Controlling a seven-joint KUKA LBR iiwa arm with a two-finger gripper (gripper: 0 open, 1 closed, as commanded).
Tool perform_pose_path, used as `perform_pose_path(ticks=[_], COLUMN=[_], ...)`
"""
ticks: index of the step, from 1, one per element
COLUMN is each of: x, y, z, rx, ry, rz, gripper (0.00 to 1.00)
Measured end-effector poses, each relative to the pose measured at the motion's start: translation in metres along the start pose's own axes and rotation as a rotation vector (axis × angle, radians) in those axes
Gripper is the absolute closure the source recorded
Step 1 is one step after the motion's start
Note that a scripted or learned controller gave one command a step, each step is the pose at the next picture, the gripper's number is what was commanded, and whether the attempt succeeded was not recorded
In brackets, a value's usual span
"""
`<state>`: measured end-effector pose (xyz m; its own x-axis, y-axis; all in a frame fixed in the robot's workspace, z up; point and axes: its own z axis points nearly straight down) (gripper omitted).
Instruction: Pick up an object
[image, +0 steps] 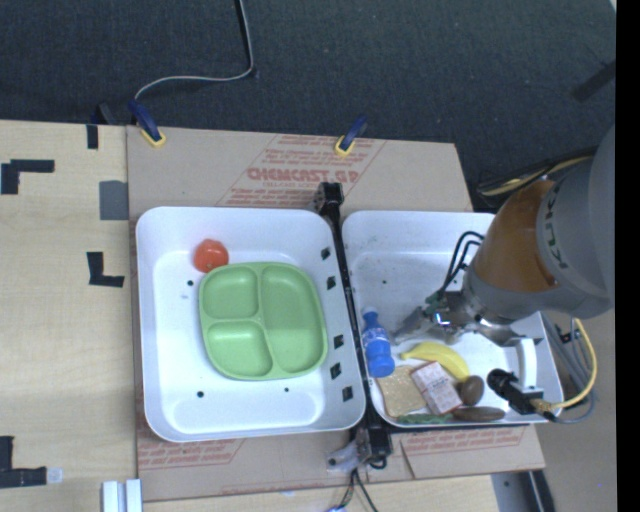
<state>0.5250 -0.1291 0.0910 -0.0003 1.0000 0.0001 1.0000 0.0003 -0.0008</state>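
Note:
My gripper (428, 316) hangs low in the right bin (420, 250), just above the yellow banana (440, 357) and to the right of the blue bottle (377, 345). Nothing is seen held in it. Below the banana lie a tan slice of toast (398, 392), a small pink-and-white box (436, 385) and a dark brown object (478, 398). The grey arm with its orange band (515, 250) covers the right part of that bin.
The left bin (165, 300) holds a green divided plate (264, 320) and a small red-orange ball (210, 255) at its upper left. A black divider (338, 290) runs between the bins. A black cable and yellow hose (570, 395) loop at the right.

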Motion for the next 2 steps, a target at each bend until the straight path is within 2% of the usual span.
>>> perform_pose_path(ticks=[1, 2], x=[-0.071, -0.071], y=[0.030, 0.030], z=[0.004, -0.007], rx=[-0.008, -0.010], ry=[-0.004, -0.006], rz=[-0.001, 0.000], gripper=[0.00, 1.00])
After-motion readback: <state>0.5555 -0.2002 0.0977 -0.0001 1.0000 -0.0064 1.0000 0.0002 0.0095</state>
